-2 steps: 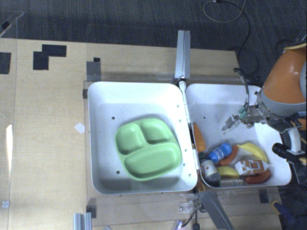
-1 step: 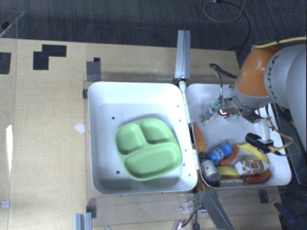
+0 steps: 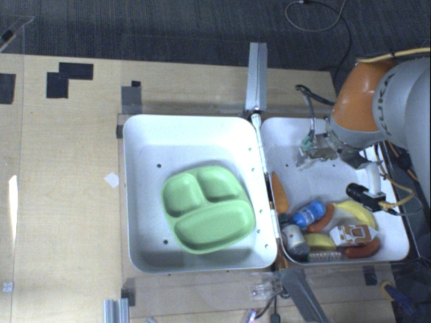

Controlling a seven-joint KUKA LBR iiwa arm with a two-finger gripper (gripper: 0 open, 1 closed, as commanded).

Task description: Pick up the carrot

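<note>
text: none legible | carton (image 3: 352, 234) in right bin (image 3: 286, 134): brown-and-white printed face, too small and blurred to read | can (image 3: 293, 239): label unreadable | blue bottle (image 3: 308, 214): no readable mark
</note>
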